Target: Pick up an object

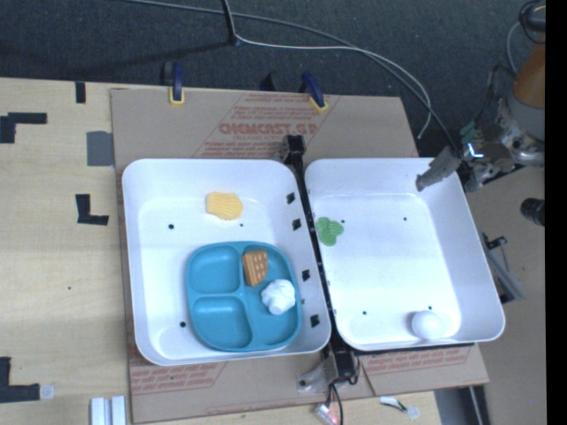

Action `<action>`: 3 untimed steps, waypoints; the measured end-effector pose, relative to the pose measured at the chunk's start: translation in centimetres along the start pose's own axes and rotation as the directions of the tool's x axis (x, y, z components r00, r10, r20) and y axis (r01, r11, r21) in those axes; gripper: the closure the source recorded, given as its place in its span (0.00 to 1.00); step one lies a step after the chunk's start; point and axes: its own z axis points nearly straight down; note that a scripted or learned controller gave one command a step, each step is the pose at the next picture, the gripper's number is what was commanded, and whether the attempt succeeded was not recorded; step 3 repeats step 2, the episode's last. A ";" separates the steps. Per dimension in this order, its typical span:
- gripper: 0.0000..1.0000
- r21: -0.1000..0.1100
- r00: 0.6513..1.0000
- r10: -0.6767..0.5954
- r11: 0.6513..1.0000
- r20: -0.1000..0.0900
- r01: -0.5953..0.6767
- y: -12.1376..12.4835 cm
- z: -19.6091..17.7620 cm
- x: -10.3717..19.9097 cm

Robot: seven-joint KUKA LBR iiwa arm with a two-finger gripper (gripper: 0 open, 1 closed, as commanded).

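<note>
Tool [440,172]: at the right bin's [461,237] upper right rim; I can't tell how it stands, nothing seen in it.
Green piece [330,231]: right bin, by the divider.
White ball [429,324]: right bin, near corner.
Blue tray [237,296]: left bin [142,237], carrying a waffle [255,266] and white lump [278,297].
Yellow piece [225,205]: beyond the tray.

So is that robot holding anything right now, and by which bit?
Nothing visible in the end effector; it sits over the right bin's upper right rim, apart from the green piece and white ball.
</note>
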 end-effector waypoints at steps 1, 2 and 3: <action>0.00 0.007 1.000 0.001 1.000 -0.001 -0.001 -5.0 7.4 1.0; 0.00 -0.003 1.000 -0.003 1.000 0.001 0.003 2.5 3.7 2.4; 0.00 -0.003 1.000 -0.003 1.000 0.001 0.003 2.5 3.7 2.4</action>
